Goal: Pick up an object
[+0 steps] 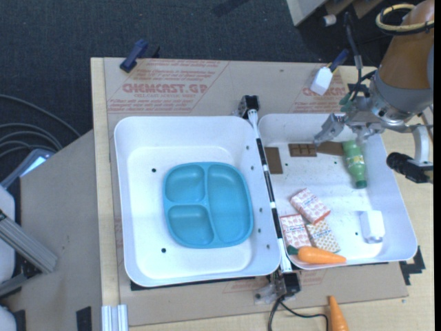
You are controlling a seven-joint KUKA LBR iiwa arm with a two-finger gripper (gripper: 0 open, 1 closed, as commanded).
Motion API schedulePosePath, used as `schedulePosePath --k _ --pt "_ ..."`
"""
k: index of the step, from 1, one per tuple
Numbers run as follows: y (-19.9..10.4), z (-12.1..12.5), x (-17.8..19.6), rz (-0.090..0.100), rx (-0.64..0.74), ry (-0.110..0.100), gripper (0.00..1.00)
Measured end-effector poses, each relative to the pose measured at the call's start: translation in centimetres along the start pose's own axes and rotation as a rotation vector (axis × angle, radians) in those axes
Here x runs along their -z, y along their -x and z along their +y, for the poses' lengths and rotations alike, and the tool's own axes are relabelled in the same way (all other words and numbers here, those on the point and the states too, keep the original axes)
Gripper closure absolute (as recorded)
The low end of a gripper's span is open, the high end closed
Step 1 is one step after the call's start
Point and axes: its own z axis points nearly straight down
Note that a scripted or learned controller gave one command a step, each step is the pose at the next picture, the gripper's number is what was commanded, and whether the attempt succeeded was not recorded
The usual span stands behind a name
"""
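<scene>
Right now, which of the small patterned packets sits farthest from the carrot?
The upper packet, tilted, lying above the other two; those lie right by the carrot.

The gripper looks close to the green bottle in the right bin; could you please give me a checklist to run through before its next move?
1. Gripper over the right bin: ok, at its far end.
2. Green bottle free to take: ok, lying alone, just beside the gripper.
3. Something between the fingers: cannot tell.
4. Brown bar out of the way: not ok, it lies close to the gripper's left.
5. Carrot and patterned packets away from the gripper: ok, at the near end.
6. Blue tray untouched in the left bin: ok.
</scene>
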Motion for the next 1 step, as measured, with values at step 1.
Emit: schedulePosePath --k 1 --pt "3.90 -0.17 -11.22 0.006 0.003 -0.002 0.00"
